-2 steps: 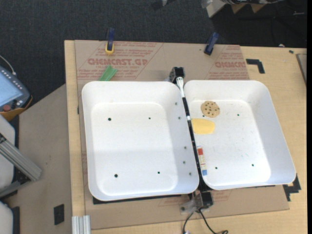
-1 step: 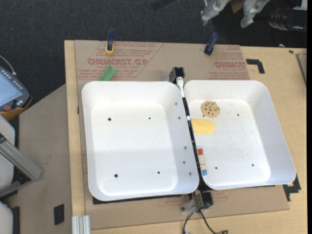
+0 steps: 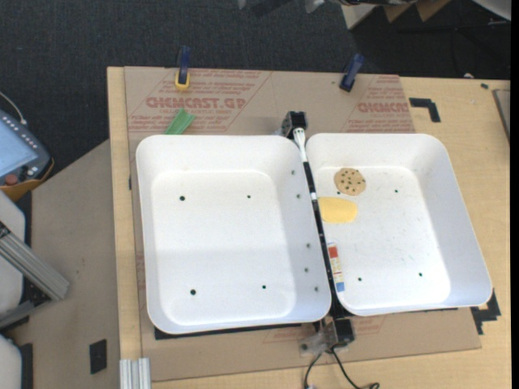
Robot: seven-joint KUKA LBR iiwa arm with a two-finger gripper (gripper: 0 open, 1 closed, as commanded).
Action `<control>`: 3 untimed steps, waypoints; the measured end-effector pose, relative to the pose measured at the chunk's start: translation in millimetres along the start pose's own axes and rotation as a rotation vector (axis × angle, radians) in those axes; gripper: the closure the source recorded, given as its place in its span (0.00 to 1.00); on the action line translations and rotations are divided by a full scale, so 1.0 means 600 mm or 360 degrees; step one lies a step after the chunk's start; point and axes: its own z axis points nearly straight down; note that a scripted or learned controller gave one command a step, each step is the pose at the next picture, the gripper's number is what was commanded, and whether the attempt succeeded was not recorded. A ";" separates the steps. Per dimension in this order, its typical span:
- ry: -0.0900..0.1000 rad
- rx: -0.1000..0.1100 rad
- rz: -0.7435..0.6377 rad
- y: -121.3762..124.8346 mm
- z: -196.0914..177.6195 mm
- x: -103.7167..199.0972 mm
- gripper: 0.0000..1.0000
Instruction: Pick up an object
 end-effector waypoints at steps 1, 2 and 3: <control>-0.0010 0.0005 0.0029 -0.061 -0.007 -0.129 0.00; 0.0001 0.0001 -0.0001 0.000 0.000 0.086 0.00; -0.0002 -0.0010 0.0013 0.001 -0.022 0.075 1.00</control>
